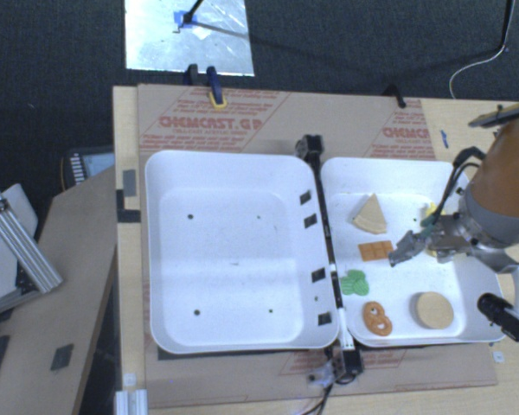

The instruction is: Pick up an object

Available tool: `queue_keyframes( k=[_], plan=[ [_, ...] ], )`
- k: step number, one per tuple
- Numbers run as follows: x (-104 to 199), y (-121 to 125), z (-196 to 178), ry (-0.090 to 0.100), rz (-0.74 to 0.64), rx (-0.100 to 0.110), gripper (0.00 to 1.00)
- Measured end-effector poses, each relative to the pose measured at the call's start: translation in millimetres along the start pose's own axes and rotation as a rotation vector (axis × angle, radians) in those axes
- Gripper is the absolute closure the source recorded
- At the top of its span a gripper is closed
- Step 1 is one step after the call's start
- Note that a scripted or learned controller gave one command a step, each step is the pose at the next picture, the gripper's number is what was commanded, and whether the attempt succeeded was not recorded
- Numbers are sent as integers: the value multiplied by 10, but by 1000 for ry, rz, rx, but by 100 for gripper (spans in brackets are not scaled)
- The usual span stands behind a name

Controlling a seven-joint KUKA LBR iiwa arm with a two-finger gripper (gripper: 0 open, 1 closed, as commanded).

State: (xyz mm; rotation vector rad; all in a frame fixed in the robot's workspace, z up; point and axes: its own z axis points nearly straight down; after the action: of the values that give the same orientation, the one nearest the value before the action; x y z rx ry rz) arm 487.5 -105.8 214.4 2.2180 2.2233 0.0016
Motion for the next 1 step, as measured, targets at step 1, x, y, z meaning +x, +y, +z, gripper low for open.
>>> queue_keyframes(
  k=[1],
  plan=[
    [0, 12, -110, 0, -2, -3, 100]
  ],
)
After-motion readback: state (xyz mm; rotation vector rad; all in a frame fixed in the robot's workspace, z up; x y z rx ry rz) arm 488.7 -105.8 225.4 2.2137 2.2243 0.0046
